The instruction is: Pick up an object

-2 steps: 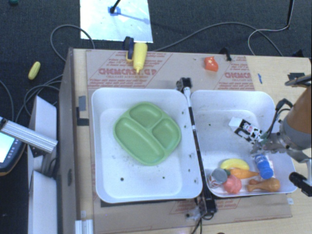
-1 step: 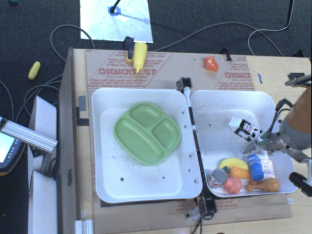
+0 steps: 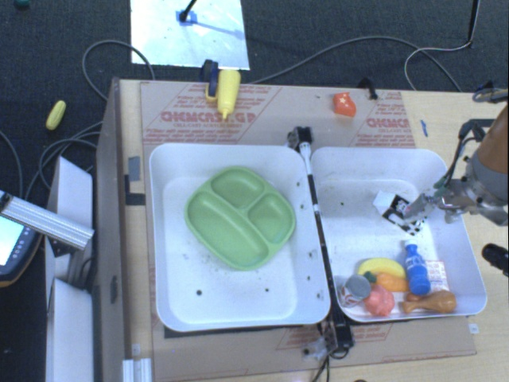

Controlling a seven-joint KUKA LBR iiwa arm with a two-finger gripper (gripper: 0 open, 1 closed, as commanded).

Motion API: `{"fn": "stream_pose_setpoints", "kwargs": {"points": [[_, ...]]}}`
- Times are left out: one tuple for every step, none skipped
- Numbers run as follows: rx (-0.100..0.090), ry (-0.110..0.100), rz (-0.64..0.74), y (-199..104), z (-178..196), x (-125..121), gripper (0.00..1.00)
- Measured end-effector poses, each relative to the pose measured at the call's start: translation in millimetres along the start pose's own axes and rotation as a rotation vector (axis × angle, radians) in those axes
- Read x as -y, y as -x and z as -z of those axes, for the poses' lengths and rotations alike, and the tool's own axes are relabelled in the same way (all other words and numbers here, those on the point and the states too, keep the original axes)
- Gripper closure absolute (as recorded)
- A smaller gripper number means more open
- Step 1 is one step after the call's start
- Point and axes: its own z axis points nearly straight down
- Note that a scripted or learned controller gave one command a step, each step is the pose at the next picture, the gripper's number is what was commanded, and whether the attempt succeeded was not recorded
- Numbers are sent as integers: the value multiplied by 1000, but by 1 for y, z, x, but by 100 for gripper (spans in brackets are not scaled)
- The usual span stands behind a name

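My gripper [image 3: 400, 211] hangs over the middle of the right bin [image 3: 350, 173], reaching in from the right, and nothing shows between its fingers. Small objects lie clustered in that bin's near corner: a blue bottle [image 3: 415, 268] with a white cap, a yellow banana [image 3: 380, 267], an orange carrot-like piece [image 3: 390, 281], a pink toy [image 3: 379, 302], a grey round piece [image 3: 358, 286] and a brown drumstick [image 3: 430, 302]. The gripper is above and slightly behind this cluster, apart from it.
The left bin [image 3: 175, 293] holds a green divided plate [image 3: 239, 216]. On the cardboard behind the bins lie a yellow bottle [image 3: 227, 90] and a small orange object [image 3: 343, 104]. A black clamp [image 3: 301, 138] sits where the bins meet. Cables run over the dark floor.
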Motion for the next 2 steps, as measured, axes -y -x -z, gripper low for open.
{"fn": "stream_pose_setpoints", "kwargs": {"points": [[-1,-2,-2,0,-75,21,0],[0,0,-1,0,-64,20,100]]}}
